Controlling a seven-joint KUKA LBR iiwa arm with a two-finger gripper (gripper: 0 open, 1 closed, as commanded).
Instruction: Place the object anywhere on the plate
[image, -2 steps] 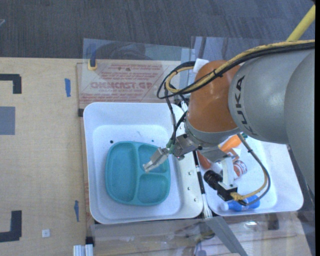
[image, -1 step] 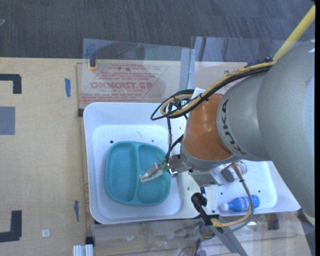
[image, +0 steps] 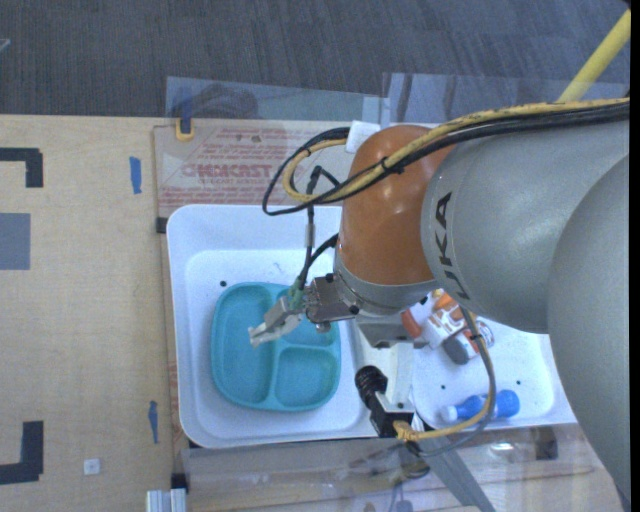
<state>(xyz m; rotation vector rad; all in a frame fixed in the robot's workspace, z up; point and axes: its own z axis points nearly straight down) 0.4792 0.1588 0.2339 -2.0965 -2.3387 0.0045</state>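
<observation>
Resting in the left bin (image: 190, 300), a teal plate (image: 240, 370).

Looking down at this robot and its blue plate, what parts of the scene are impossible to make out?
- Gripper over the plate: too small and blurred to tell whether it holds anything.
- Right bin: the arm covers most of it.
- Blue object in the right bin: partly behind a cable, identity unclear.
</observation>
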